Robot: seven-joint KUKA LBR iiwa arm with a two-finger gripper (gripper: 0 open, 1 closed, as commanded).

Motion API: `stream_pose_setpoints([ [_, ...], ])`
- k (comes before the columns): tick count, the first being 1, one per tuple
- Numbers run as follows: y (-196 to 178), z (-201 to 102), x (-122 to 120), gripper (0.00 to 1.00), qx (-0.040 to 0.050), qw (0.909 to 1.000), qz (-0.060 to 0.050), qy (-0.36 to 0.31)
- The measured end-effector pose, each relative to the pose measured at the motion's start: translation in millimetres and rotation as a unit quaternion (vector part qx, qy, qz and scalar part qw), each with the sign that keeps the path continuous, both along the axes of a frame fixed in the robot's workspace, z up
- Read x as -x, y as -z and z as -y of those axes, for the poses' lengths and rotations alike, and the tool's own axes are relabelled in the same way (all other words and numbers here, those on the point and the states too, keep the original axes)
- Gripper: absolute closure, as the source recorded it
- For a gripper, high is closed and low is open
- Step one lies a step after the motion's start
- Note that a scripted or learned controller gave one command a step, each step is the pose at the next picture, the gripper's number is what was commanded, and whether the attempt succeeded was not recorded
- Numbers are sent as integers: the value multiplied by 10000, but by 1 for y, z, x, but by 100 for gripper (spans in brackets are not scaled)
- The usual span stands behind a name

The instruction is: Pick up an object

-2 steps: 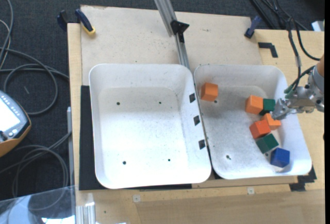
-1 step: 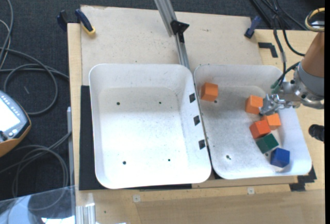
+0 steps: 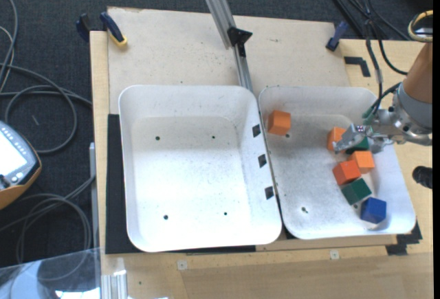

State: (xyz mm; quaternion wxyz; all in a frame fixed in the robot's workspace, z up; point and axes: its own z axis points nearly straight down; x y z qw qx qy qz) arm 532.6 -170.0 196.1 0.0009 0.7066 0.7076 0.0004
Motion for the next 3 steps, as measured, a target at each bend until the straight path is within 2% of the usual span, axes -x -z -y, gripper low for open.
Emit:
stream_pose_setpoints([
  [1, 78, 4, 10, 0, 2, 10000, 35, -5],
  [2, 92, 8, 36, 0, 29, 10000, 61, 7],
  [3, 96, 18, -41, 0, 2, 10000, 18, -10],
])
